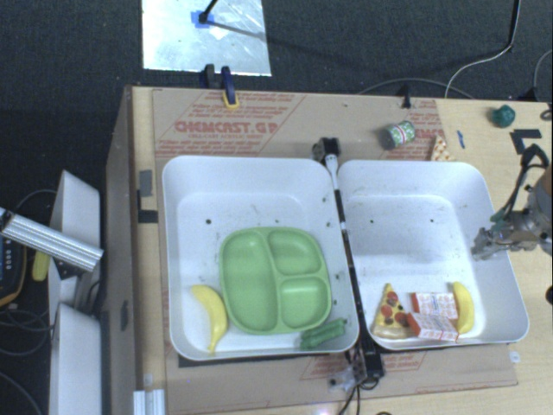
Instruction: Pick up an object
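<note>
My gripper [494, 242] hangs over the right rim of the right bin [406, 188], at the frame's right side, and nothing shows in its grasp. Along that bin's front wall lie a toy pizza slice [391, 311], a red and white box [434, 314] and a small banana [465, 306]. They sit below and to the left of the gripper, apart from it. The left bin [251, 180] holds a green divided plate [275, 280], a yellow banana [211, 315] at its front left and a green pod-like toy [322, 334] at its front right.
On the bench behind the right bin lie a small green can [399, 134] on its side, a waffle-patterned piece [440, 148] and a teal object [504, 115]. A black divider strip [340, 223] runs between the bins. Cables trail at the back right.
</note>
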`<state>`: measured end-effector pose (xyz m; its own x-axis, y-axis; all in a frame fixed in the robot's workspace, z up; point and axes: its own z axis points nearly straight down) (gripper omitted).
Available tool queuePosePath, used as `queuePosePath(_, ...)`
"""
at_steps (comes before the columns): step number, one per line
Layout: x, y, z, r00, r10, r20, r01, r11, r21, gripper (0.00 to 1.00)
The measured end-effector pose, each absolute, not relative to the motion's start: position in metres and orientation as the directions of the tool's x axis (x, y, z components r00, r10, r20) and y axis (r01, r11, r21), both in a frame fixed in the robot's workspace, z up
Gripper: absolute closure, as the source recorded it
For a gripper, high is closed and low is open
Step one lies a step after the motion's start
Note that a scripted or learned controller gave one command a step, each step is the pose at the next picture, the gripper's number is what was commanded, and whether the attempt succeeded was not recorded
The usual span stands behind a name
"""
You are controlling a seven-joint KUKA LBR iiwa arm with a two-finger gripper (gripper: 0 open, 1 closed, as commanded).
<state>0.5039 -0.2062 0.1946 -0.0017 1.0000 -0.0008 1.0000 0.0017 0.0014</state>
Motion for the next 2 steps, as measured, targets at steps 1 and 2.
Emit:
queuePosePath(1, 0.497, -0.193, 0.189, -0.004, 1.0, 0.0, 1.0, 0.004, 0.002, 1.0)
queuePosePath(2, 0.487, -0.207, 0.202, -0.001, 1.0, -0.002, 1.0, 0.001, 0.003, 1.0)
